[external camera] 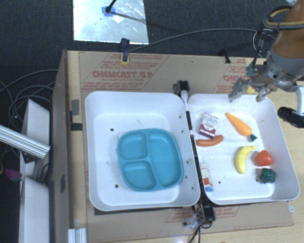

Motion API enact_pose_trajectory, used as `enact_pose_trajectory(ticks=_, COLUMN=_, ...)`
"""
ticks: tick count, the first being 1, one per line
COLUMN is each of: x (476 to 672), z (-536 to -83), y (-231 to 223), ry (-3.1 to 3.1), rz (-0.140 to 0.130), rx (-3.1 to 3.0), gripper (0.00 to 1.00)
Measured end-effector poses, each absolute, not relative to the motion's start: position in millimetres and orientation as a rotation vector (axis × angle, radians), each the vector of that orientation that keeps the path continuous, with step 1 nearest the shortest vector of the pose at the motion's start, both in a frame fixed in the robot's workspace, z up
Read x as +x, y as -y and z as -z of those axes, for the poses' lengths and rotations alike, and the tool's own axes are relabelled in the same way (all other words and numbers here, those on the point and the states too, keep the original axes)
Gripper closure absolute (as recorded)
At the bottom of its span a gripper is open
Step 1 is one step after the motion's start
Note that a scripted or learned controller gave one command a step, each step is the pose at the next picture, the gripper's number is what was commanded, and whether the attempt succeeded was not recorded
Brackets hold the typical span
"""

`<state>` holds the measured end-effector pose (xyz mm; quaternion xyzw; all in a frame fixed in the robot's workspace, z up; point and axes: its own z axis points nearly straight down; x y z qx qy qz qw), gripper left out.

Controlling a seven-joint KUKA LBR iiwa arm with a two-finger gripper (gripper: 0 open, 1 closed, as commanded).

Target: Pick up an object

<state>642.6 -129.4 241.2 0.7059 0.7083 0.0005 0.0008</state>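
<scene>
The right bin [283, 135] holds several toy foods: an orange carrot [239, 124], a red-and-white carton [209, 125], a sausage [210, 141], a yellow banana [242, 159], a red tomato [263, 158] and a small dark green piece [267, 175]. My gripper [247, 95] hangs over the back edge of this bin, above and behind the carrot. Its two fingers are spread apart and open, with nothing between them.
The left bin [106, 110] carries a blue divided plate [149, 158]. A small white-and-red packet [206, 176] lies by the ridge between the bins. Cardboard [142, 70] lines the bench behind them, with a clamp [124, 49] at its back edge.
</scene>
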Motion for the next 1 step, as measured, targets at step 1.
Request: enact_pose_trajectory(ticks=1, x=623.1, z=-192.1, y=178.0, ry=-2.221, rz=0.003, rx=2.221, gripper=0.0)
